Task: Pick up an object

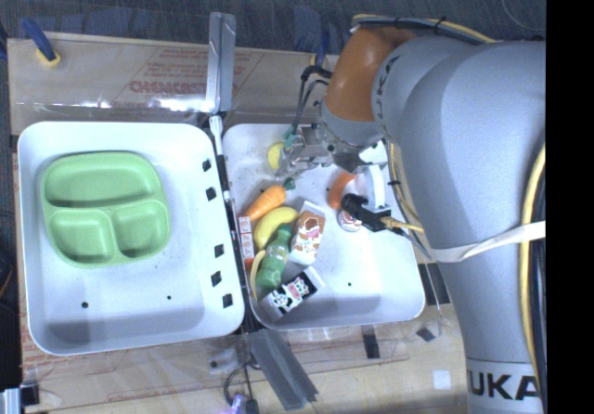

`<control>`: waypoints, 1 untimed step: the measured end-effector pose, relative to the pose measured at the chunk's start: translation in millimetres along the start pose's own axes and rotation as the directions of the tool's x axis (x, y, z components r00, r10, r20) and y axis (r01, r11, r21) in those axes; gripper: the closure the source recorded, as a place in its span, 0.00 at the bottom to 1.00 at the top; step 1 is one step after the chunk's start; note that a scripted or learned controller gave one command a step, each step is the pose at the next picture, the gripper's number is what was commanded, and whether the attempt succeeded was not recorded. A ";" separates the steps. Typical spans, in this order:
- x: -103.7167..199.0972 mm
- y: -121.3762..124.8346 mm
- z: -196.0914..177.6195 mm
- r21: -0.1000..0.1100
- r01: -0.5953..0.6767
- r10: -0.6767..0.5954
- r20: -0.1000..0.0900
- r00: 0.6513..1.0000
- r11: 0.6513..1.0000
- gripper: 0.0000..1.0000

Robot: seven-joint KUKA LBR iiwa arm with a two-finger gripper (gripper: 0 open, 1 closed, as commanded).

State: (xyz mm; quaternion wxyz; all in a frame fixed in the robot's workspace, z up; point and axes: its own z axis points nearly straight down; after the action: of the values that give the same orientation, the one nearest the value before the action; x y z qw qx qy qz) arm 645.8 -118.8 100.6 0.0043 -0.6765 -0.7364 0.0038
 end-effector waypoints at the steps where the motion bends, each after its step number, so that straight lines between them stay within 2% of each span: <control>1: 68.5 16.0 -92.3 -0.011 -0.009 0.009 0.000 1.000 1.000 1.00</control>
State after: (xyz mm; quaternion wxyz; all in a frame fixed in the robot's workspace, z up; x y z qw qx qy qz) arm 657.0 -49.2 192.8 0.0005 -0.6798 -0.7334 0.0001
